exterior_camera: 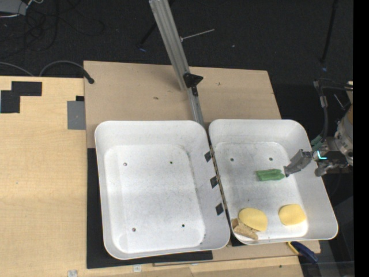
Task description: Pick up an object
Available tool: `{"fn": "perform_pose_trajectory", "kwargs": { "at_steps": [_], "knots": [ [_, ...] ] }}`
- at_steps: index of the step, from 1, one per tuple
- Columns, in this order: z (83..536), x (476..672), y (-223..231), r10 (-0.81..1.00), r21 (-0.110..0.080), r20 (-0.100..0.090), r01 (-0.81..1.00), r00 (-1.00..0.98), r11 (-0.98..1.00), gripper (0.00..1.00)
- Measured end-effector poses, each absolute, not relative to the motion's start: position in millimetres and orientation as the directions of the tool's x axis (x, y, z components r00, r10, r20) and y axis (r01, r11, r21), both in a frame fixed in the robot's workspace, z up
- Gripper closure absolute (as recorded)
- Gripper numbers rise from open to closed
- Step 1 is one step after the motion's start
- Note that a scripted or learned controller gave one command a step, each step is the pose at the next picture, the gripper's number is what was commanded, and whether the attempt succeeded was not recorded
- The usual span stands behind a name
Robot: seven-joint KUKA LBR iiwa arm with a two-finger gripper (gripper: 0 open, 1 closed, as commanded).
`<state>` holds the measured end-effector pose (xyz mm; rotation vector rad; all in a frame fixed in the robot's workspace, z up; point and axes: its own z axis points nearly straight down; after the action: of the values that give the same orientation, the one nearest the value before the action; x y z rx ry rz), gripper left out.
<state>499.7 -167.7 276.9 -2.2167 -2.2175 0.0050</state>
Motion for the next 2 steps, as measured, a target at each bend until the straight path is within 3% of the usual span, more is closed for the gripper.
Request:
{"fn": "perform_pose_trajectory", "kwargs": {
  "at_steps": [1, 2],
  "knots": [
    [278, 499.8, -168, 1.000, -0.003, 0.001, 1.000, 0.002, -0.002, 0.00],
    [233, 496.3, -172, 1.000, -0.007, 0.002, 1.000, 0.000, 0.000, 0.00]
  ]
}}
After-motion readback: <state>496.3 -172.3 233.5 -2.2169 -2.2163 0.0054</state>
